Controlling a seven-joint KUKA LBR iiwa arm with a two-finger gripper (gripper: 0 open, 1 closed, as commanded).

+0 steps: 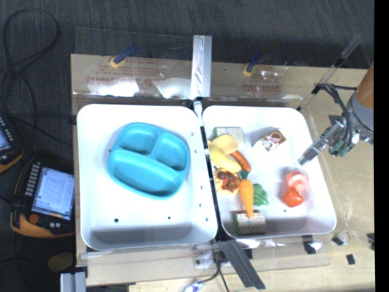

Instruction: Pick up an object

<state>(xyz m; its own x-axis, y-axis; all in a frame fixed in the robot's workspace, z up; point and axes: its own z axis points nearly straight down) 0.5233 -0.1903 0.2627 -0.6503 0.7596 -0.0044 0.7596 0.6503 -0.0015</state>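
My gripper [307, 157] hangs over the right rim of the right bin [316, 215], pointing down and to the left, with nothing visibly held. A red and pink toy [295, 189] lies just below and to the left of it. A small brown and white packet [270, 140] sits to its left. Along the bin's left side lie a yellow piece [223, 146], an orange-red piece [240, 160], a carrot [245, 193] with a green piece [260, 195] beside it, a patterned box [230, 132] and a grey-green block [250, 222].
The left bin [97, 224] holds a blue divided plate [149, 158]. A raised divider [206, 181] runs between the bins. Clear plastic sheets [152, 72] lie behind them. A handheld pendant [45, 196] and cables rest on the floor at left.
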